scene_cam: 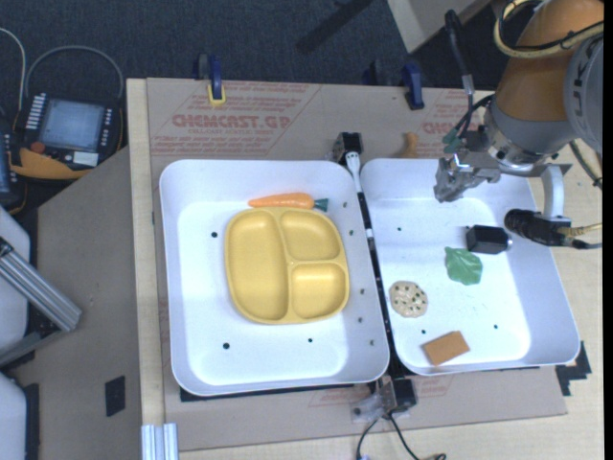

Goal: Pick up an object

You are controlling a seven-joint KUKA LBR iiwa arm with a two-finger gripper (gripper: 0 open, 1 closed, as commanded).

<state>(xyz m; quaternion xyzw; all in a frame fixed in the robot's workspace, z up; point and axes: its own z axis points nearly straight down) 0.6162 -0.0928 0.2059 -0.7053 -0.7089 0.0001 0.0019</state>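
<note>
The loose things open to picking lie in the right bin (522, 307): a small black block (487, 239) sits towards its far right, with a crumpled green leaf (465, 265) just near of it and close beside it. A round speckled cookie (408, 298) lies well left of the leaf, by the bin's left wall, and a flat brown cracker (445, 347) rests by the near wall, apart from both. The gripper (448, 192) hangs over the far part of this bin, left of and beyond the black block and clear of all four things; from this slant it cannot be told whether it is released or clenched, and the view does not settle how high it stands above the bin floor. The grey and orange arm (541, 75) comes in from the far right. In the left bin (192, 290) a yellow divided plate (257, 257) with three compartments takes up the middle, and an orange carrot (281, 200) with a green tip lies along the plate's far edge, just beside it or touching it. Both bins sit side by side on a brown board (287, 108), held at its far edge by two blue clamps (216, 77). Off the board to the far left rests a handheld control screen (69, 127) with a black cable.
</note>
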